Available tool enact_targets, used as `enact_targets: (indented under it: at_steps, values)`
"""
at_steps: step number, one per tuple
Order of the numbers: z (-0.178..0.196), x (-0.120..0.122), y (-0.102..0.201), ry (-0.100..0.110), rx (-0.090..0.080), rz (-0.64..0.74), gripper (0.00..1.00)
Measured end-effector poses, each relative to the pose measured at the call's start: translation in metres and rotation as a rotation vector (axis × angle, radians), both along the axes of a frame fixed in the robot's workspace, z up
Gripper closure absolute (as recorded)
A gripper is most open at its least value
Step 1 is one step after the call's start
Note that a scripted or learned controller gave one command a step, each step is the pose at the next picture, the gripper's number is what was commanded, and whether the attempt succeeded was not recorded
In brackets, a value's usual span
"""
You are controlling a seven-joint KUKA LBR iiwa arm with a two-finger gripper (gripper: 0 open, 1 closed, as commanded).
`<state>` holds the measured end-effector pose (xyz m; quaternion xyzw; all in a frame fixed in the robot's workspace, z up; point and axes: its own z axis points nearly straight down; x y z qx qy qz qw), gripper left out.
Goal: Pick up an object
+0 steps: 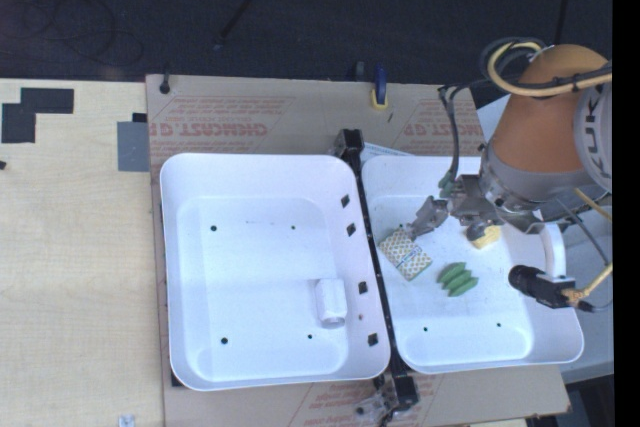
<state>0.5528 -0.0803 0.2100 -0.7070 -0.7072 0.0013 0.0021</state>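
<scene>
While the gripper (pixel 432 215) hangs in the right bin (pixel 500 340), fingers spread and holding nothing, the pad (pixel 406 254) lies just below-left of it at frame centre, long axis diagonal; green pod (pixel 458 279) further right.

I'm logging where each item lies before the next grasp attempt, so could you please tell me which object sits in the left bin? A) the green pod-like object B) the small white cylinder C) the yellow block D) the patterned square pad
B: the small white cylinder lies in the left bin, near its right wall, while the green object, patterned pad and yellow block all lie in the right bin.
</scene>
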Motion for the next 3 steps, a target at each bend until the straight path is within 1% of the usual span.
enact_targets:
  at_steps: [1, 2, 3]
  values:
    - [-0.052, -0.082, -0.004, 0.010, 0.001, -0.004, 0.00]
    - [-0.039, -0.078, -0.005, 0.002, 0.001, -0.007, 1.00]
    - [0.101, -0.076, -0.057, -0.018, -0.006, -0.004, 1.00]
